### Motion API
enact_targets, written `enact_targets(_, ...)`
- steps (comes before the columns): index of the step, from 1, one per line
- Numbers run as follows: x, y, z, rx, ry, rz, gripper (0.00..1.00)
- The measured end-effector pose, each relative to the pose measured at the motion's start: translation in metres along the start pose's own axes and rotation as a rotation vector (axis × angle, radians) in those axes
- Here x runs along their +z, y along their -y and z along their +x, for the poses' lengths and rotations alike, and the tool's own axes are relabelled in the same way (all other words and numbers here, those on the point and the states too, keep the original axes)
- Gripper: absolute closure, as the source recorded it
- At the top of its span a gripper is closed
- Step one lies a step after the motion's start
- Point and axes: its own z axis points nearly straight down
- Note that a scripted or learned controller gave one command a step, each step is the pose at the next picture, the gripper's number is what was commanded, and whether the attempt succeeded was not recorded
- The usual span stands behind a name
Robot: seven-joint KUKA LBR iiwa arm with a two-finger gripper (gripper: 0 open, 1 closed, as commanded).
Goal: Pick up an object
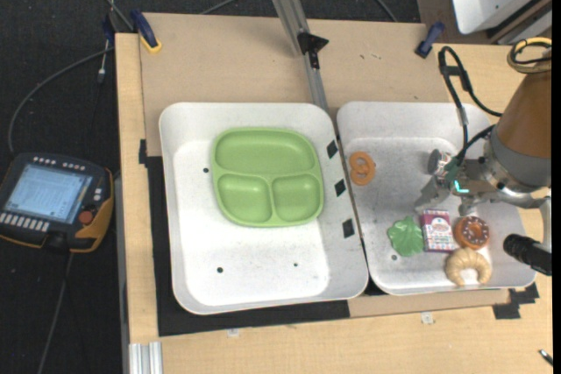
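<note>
The gripper point(436, 179) is hanging low in the right bin point(386, 123), at the right of the frame; I cannot tell if it is open or closed. It seems to be aiming for the pink box point(436, 231) just below it. Green leaf point(405, 236), donut point(473, 232) and croissant point(468, 265) are crowding there, near the bin's lower rim, while the orange ring point(361, 168) is lying apart with free room around.

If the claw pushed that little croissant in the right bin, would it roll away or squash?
The croissant looks like a glossy plastic toy, so it is probably stiff and light. Its curved crescent shape lies flat, so it would more likely slide or spin than roll. It lies close to the donut and near the bin's front rim, so a push may jam it.
</note>
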Motion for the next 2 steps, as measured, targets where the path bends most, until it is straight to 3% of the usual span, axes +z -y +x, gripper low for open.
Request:
enact_targets(1,-0.001,-0.001,0.0,0.0,0.0,-0.002,0.0)
enact_targets(2,0.059,0.008,0.001,0.001,-0.002,0.004,0.0)
